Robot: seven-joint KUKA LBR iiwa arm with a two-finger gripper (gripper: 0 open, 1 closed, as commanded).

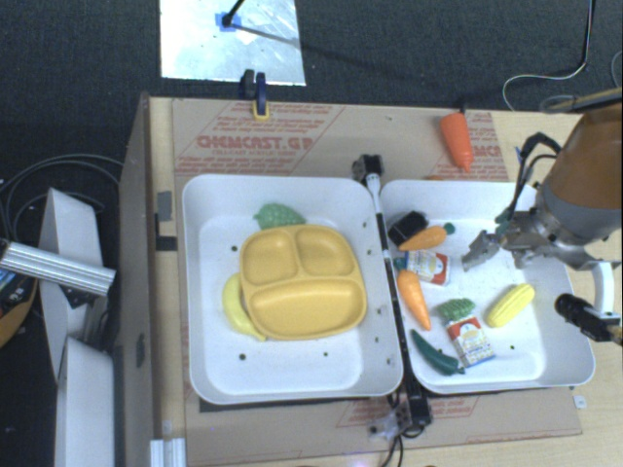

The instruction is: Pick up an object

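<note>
The left white plastic bin (pixel 209 290) holds a glossy yellow divided plate (pixel 300 282) with three smooth compartments. A bumpy green toy lettuce leaf (pixel 279 213) peeks from under its top edge, and a curved yellow toy banana (pixel 237 309) from under its left edge.

The right white plastic bin (pixel 560 358) carries a black block (pixel 406 227), a small orange toy carrot (pixel 426 237), a white printed packet (pixel 428 266), a longer tapered orange carrot (pixel 414 299), a knobbly green broccoli piece (pixel 455 309), a dark green pod (pixel 435 354), a small red-and-white carton (pixel 470 341) and a ribbed yellow toy corn cob (pixel 510 305).

Beyond the bins, a fat orange carrot (pixel 456 139) lies on the cardboard.

The metal gripper (pixel 479 253) hangs over the right bin, just right of the printed packet, above and left of the corn; its jaws appear slightly apart, with nothing between them.
</note>
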